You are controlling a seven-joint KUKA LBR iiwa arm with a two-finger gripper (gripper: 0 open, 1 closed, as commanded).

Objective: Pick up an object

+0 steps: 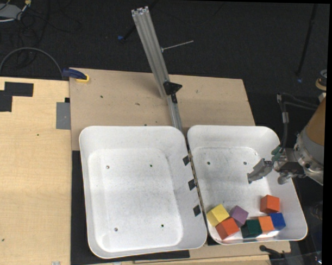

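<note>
Your end effector (269,172) hangs open and empty over the right bin (231,138), with the red block (270,203) just below it toward the near rim, beside other blocks.

Bright, even light from overhead washes the two white bins (135,245) nearly to glare, the floor (224,33) behind falls off into near black, shadows stay soft and short, and the whole picture looks slightly grainy.
</note>
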